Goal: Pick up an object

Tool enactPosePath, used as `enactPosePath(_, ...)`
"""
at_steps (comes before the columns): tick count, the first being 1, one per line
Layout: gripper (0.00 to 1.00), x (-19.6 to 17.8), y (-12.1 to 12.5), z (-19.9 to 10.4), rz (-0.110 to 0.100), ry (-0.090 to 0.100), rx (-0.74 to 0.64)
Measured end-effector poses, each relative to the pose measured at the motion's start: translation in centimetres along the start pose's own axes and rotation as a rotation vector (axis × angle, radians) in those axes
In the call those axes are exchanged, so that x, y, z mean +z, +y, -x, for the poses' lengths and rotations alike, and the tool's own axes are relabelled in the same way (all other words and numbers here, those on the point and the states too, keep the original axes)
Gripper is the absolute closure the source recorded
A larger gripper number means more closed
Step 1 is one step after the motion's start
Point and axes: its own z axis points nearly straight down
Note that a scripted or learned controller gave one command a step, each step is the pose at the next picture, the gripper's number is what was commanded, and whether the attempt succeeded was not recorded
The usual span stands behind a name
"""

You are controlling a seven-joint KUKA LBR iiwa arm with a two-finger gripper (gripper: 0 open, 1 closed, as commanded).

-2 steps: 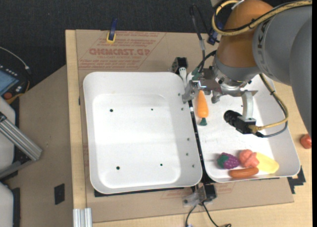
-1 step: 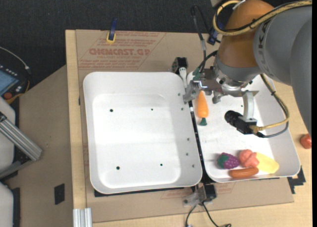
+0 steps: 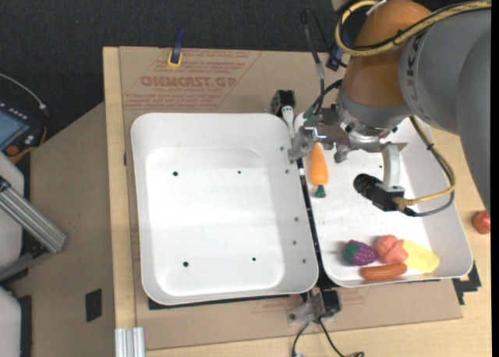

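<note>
Over right white bin (image 3: 448, 192), left edge | pincer (image 3: 316, 159) apparently clasps the small orange carrot-shaped toy (image 3: 317, 167) | step: grasp made, judged | next: lift straight, clearing the bin wall.

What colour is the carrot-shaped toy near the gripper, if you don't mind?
Orange carrot, green at its lower tip, in the camera view.

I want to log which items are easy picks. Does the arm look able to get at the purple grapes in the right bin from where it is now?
Probably yes. The grapes lie uncovered near the front of the right bin, touched only at the side by the sausage and a pink toy. The gripper hangs over the same bin, farther back by the carrot.
</note>
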Motion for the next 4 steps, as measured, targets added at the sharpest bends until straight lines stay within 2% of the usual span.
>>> enactPosePath(4, 0.0, 0.0, 0.0, 0.0, 0.0, 0.0, 0.0)
